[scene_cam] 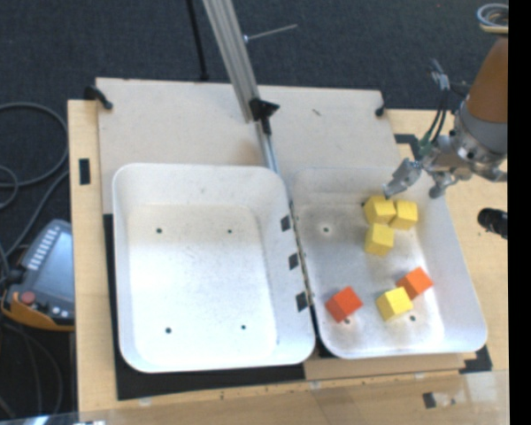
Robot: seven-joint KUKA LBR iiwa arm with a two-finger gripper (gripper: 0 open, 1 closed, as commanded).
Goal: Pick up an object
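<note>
The right bin [442,264] holds several small blocks. Three yellow ones [388,221] cluster near its upper middle. Lower down lie an orange-red block [343,304], a yellow block [394,303] and a smaller orange block [417,282]. My gripper [419,181] hangs over the bin's upper right rim, above and just right of the yellow cluster. Its two fingers [400,181] are spread apart with nothing between them.
The left bin [124,264] sits beside the right one, split from it by a ridge with black clips [294,259]. A slanted aluminium post [234,56] rises behind the bins. Cables and a pendant [42,277] lie off the bench at left.
</note>
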